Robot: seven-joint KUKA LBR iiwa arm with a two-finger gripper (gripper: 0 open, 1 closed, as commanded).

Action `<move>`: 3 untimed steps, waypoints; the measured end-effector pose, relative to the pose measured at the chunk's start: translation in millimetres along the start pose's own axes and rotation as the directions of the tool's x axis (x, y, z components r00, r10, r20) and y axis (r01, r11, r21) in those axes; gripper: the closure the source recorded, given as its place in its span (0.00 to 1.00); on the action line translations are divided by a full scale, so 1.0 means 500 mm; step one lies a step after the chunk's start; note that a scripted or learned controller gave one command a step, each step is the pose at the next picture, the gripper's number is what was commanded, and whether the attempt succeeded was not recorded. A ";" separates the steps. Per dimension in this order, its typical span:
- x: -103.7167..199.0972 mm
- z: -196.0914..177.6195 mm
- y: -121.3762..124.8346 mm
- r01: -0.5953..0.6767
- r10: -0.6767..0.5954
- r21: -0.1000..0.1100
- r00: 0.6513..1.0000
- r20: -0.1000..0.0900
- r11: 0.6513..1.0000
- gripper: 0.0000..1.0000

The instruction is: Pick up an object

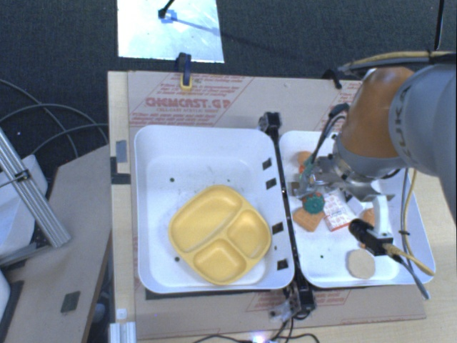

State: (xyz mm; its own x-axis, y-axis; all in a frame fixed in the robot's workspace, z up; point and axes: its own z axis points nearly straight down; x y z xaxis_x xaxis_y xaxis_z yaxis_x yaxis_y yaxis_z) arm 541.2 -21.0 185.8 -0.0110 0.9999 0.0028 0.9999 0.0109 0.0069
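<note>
Where the arm [400, 113] overhangs, the right bin [330, 269] holds a beige disc [361, 264].

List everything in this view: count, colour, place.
left bin: one, white, on cardboard sheet
right bin: one, white, beside it
divided tray: one, yellow, left bin
teal round thing: one, right bin, middle
near orange piece: one, beside the teal thing
far orange piece: one, right bin, far side
packet: one, red and white, right bin
disc: one, beige, right bin, near side
clamp: one, blue and yellow, sheet's far edge
arm: one, grey and orange, from right
gripper: one, over right bin
</note>
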 end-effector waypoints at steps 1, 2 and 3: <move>-0.155 0.156 -0.055 -0.017 0.017 0.014 1.000 0.006 1.000 1.00; -0.005 -0.004 0.066 0.000 0.000 -0.005 1.000 0.000 1.000 1.00; -0.015 -0.019 0.061 -0.002 0.002 0.003 1.000 0.003 1.000 1.00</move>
State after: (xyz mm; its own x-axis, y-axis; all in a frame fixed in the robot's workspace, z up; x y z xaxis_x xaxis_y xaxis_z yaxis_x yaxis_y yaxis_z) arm 571.8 -28.2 195.3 -0.0089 1.0000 -0.0004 1.0000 0.0089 0.0043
